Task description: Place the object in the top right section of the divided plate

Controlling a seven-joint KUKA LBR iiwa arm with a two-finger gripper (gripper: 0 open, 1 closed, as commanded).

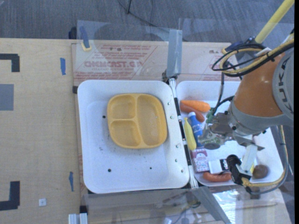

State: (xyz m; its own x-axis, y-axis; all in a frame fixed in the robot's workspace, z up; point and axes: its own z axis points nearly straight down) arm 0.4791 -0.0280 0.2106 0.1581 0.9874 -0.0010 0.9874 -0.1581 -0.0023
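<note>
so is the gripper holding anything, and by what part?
Cannot tell. The gripper is low over the right bin near the blue bottle, and its fingertips are not clear enough to judge.

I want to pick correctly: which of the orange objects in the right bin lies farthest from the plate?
The small orange sausage-like piece at the bin's near edge; the carrot lies at the far end, closer to the yellow divided plate.

I see the yellow divided plate [137, 121] sitting in the left bin [93, 171], slightly toward 12 o'clock of its centre. Arm [261, 97] is over the right bin [275, 164]; gripper [211, 133] hangs by its 9 o'clock side. Just beside it: carrot [195, 106] at 11 o'clock, blue-and-white tube [194, 126] and banana [188, 136] at 9 o'clock, red carton [201, 160] at 6 o'clock.
</note>
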